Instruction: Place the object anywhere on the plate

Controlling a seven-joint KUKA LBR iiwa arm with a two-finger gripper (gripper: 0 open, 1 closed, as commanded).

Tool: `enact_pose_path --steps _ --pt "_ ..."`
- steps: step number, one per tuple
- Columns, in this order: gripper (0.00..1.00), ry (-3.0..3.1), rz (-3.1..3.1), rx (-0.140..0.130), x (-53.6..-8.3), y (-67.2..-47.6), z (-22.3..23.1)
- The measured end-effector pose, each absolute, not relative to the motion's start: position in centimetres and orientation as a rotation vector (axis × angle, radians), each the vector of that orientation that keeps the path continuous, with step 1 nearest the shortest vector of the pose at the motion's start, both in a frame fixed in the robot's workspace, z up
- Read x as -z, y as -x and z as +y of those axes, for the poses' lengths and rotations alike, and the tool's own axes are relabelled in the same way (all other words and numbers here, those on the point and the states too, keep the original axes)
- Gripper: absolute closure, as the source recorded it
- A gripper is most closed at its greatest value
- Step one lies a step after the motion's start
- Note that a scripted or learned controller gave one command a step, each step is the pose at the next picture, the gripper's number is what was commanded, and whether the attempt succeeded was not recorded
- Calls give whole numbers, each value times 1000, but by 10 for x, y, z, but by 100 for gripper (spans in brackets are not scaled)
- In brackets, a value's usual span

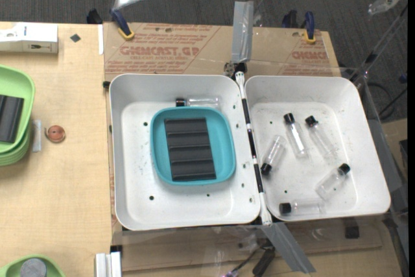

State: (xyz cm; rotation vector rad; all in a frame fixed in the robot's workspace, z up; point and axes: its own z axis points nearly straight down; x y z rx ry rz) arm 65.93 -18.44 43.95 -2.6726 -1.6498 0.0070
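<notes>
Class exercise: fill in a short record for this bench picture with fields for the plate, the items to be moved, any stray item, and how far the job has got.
plate: teal plate holding a black ribbed insert, in the left bin
items to move: five clear vials with black caps lying loose in the right bin
stray item: one clear vial in the left bin, behind the plate
progress: no vial on the plate yet

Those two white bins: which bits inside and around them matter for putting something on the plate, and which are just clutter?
Part of the job:
teal plate with its dark ridged insert, in the left bin
clear vials with black caps in the right bin
one vial behind the plate

Just lying about:
green tray
small white box
round reddish piece
clamps
</notes>
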Motion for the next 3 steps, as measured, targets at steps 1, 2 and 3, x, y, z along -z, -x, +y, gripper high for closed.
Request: enact_pose_path --steps 1,2,3 --pt "0 2673 -1650 -7 -440 -659 -184" --pt "0 2673 -1650 -7 -440 -659 -184" --pt "0 2673 -1650 -7 -440 -659 -184"
